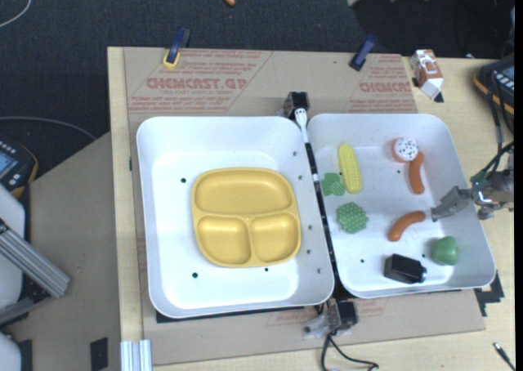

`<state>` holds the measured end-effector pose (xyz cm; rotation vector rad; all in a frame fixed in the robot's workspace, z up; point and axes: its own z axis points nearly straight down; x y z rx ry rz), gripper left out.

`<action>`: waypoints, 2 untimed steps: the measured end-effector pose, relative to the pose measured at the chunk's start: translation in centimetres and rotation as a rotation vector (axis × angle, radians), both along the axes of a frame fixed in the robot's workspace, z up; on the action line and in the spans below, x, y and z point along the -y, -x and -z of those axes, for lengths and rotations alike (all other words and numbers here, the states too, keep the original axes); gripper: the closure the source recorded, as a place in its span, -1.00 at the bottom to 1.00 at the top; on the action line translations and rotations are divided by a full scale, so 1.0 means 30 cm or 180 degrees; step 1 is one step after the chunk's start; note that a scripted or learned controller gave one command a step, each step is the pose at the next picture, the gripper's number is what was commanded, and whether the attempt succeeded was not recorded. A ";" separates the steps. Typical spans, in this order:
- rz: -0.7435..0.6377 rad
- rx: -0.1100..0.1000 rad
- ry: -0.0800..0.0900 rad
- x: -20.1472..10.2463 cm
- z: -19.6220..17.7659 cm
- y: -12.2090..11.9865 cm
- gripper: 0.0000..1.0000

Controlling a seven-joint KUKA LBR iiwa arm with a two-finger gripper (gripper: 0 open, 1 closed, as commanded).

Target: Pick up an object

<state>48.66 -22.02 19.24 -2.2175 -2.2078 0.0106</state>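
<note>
Landmark is the right bin [458,275]. Nearest you along its front wall: a black block [404,268], then a green pepper-like toy [445,251] just beside it toward the right wall. One row back sits an orange sausage [406,225], with a green knobbly ball [352,217] toward the bin's left wall.

The gripper [445,206] pokes in over the right wall, just beside the orange sausage's far end and above the green toy. It has nothing in its grip. How wide it stands is too small and blurred to read, so you can't tell from this.

Further back: a second sausage [417,174], a white speckled ball [405,149], a corn cob [350,167] and a small green leafy piece [333,185]. Left of the bin, a yellow divided tray [245,216] sits in the other bin.

My read: approach step, no pick yet. Likely target is the near sausage. Your next move needs centring over its middle, then descent and a close across its narrow width; it could roll.
</note>
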 end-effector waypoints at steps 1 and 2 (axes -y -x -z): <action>-0.0014 0.0042 0.0013 -0.002 -0.022 -0.012 -1.00; -0.0009 0.0023 0.0002 0.008 0.141 0.020 -1.00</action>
